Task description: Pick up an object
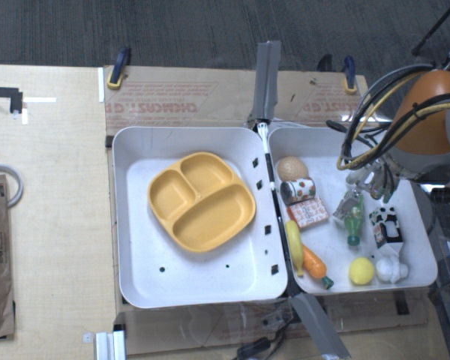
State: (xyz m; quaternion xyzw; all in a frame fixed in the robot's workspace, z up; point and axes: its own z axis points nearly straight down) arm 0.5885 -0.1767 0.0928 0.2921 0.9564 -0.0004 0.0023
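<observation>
Gripper [354, 201] hangs low in the right bin [424, 223] with the green bottle [352, 223] just at its 6 o'clock (long axis running 12 to 6), touching or nearly so; whether anything is clasped I cannot tell.

Even, bright overhead light is falling across the scene. The white bins [135, 223] are glaring slightly, nearly washing out. Shadows are staying soft and short. The arm [427, 118] at right is blurring a little; corners are darkening.
</observation>
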